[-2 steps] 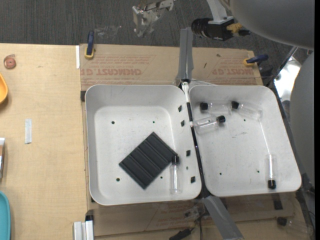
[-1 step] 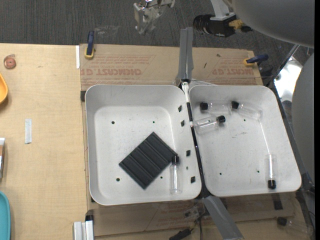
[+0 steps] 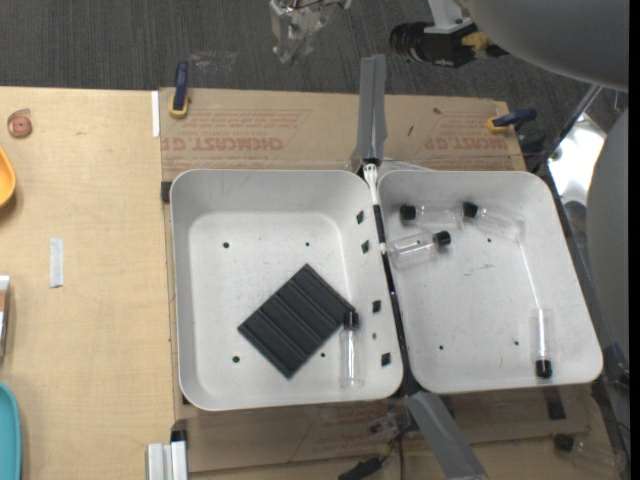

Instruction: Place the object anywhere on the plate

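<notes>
**Cardboard bench over dark carpet**

A sheet of brown cardboard [image 3: 330, 133] covers the bench, pinned at its far edge by two yellow-and-blue clamps [image 3: 180, 93]. A pale wooden tabletop [image 3: 80, 268] adjoins it on the left. Beyond lies dark grey carpet [image 3: 130, 18], lit evenly from above.

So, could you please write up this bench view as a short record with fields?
left bin: white, holds a dark ribbed plate lying flat and tilted
tube by plate: one clear vial with black cap, touching the plate's right corner
right bin: white, holds four clear black-capped vials: three near the top left, one at the lower right
arm: grey, at the right edge
</notes>
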Action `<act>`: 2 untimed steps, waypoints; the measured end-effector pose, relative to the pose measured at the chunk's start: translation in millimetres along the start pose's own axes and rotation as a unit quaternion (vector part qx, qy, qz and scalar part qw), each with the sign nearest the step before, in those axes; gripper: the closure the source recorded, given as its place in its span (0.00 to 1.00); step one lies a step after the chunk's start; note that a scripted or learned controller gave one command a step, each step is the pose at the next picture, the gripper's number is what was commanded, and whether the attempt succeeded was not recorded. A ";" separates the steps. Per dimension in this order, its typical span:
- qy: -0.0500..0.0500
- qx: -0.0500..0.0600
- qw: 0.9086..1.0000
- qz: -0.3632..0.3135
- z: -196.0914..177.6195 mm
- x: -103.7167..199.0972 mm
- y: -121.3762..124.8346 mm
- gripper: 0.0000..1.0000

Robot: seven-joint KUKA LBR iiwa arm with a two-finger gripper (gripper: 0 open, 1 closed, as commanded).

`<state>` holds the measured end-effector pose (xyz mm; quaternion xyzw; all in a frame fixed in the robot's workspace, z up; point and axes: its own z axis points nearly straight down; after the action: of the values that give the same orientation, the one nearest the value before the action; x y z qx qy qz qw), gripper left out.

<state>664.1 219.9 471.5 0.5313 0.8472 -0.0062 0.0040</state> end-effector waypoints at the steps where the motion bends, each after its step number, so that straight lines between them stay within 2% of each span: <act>1: 0.006 -0.003 0.988 -0.152 30.9 0.7 -4.4 1.00; 2: 0.005 -0.003 0.988 -0.151 22.5 -0.6 -3.8 1.00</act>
<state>660.9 217.3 449.0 0.3970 0.9178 -0.0017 0.0002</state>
